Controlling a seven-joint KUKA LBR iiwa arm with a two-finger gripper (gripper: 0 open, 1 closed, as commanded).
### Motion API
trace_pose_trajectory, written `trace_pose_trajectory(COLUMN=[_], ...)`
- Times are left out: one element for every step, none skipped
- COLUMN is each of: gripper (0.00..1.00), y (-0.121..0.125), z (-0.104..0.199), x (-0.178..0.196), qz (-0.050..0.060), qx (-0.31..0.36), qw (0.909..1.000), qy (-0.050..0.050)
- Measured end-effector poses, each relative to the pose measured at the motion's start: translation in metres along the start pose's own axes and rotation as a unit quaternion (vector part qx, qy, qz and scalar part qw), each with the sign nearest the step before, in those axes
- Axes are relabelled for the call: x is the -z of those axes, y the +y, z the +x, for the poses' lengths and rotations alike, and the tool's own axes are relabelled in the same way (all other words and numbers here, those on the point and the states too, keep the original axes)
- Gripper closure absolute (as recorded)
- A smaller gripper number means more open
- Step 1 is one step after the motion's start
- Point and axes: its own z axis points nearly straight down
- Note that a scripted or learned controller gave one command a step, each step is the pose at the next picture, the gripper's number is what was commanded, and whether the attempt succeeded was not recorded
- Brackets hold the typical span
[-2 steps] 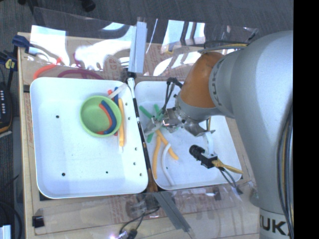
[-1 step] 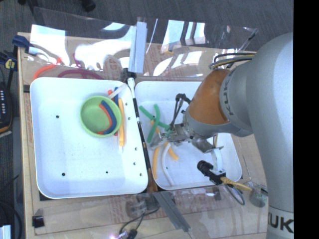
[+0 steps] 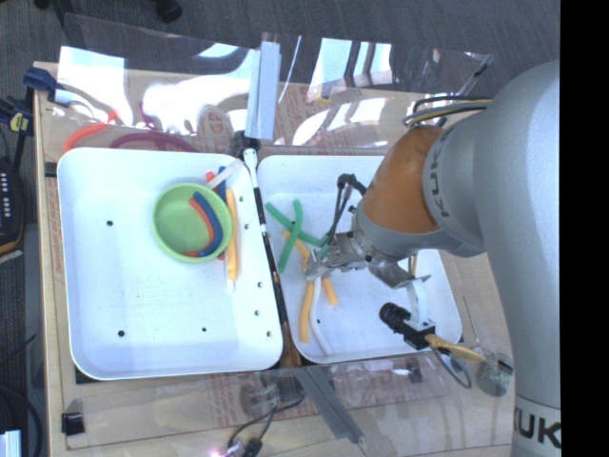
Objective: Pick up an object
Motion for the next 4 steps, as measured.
trace_pose_trajectory(gripper=[1.0,0.0,0.0,0.0], y=[0.075,0.075,0.043,0.055], z=[0.022,0.022,-0.011,0.002], x=[0.095,0.095,0.006,-0.006], qz=[-0.002,-0.001,0.001,-0.005], qx=[-0.081,-0.081,-0.072,-0.038], qw=[0.9967,0.9967,0.9974,0.9993], qy=[-0.001,-0.001,-0.001,-0.003])
